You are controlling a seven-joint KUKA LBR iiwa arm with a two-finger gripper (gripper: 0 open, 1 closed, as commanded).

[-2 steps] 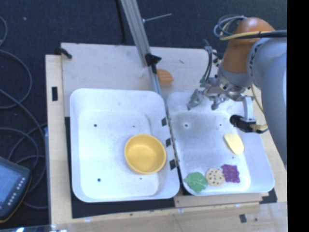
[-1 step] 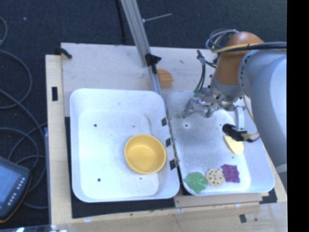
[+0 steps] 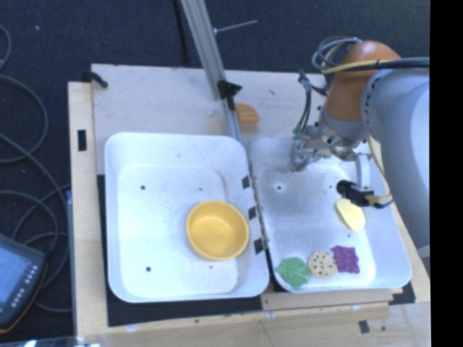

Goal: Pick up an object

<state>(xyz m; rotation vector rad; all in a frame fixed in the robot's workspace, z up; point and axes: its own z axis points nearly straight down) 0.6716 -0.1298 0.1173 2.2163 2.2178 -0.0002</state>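
Hovering our gripper [image 3: 299,162] at twelve o'clock in the right bin [image 3: 289,215], we cannot tell its state; nothing lifted, cookie [image 3: 321,264] at six waits.

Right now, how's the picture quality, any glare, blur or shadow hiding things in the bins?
Camera view: soft overall, small toys lack detail; the white bins are bright, slightly washed out; grey shading dulls the right bin's floor under the gripper; the yellow bowl reads clearly.
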